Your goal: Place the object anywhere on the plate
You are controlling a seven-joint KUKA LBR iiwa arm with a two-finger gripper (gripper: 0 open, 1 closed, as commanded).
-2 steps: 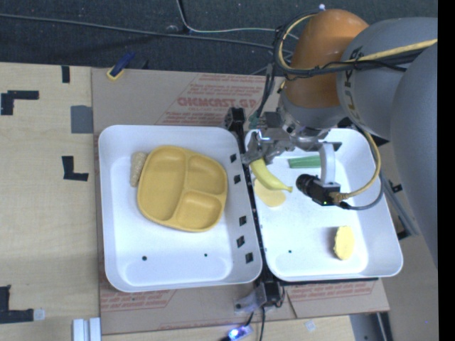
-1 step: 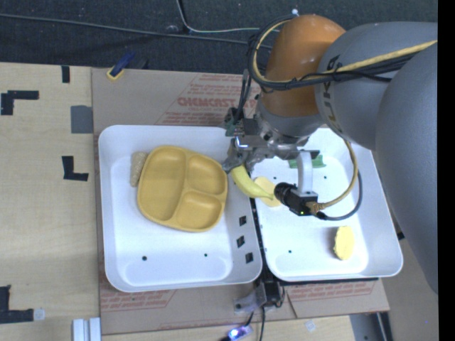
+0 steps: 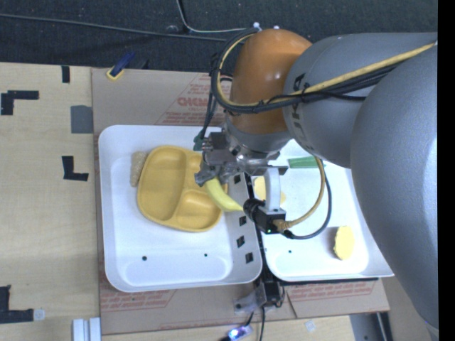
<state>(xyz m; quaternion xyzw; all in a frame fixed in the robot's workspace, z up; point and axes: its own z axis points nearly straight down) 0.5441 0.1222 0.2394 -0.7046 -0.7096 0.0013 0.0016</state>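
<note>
the gripper (image 3: 217, 180) fingers close on a banana (image 3: 222, 197), which hangs at the right rim of the yellow plate (image 3: 173, 188). the plate lies in the left white bin (image 3: 121, 219). cardboard (image 3: 153, 94) under the bins carries red print, unreadable.

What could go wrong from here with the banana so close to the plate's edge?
1. The banana lies across the right rim of the yellow plate, below the gripper; if let go here it might slide off into the left bin.
2. The wrist cable loops low over the right bin and may snag.
</note>
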